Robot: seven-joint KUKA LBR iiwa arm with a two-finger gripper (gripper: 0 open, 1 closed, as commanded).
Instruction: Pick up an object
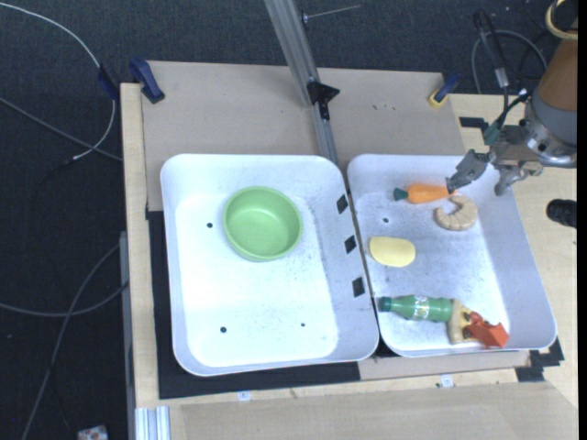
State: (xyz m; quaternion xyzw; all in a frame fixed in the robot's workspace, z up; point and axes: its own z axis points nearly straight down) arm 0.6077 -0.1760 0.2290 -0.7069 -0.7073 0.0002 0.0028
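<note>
Camera view: gripper (pixel 486 174) jaws apart above the carrot (pixel 425 193) — I'd straddle its middle; avoid the pretzel (pixel 456 214).

Arm (pixel 561 90) enters from the right edge of the view, upper corner, its orange band just above a grey wrist. Wrist points down and left, ending in the pincer (pixel 488 174). Two dark fingers (pixel 466 170) splayed apart with a clear gap between them, nothing between; pincer tilted, the left finger reaching lower-left.
</note>
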